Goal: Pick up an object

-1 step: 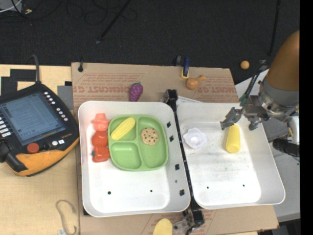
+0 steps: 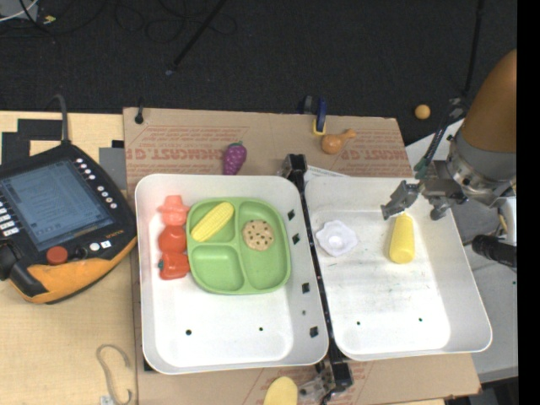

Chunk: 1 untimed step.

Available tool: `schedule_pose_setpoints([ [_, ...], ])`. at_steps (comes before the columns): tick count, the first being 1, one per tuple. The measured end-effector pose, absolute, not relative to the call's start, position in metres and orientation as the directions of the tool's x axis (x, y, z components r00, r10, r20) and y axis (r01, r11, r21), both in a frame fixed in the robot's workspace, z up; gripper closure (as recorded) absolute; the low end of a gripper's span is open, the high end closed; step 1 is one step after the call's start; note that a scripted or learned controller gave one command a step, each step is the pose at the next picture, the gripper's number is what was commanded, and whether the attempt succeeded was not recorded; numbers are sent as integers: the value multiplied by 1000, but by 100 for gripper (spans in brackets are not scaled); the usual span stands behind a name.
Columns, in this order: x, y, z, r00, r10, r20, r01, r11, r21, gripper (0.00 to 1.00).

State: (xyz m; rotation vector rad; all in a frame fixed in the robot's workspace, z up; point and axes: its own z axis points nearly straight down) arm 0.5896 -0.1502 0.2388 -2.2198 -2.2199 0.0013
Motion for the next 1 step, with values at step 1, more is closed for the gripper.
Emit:
schedule_pose_setpoints([
  [1,586,-145,175,-2,1000,2,1000,2,-8,0],
])
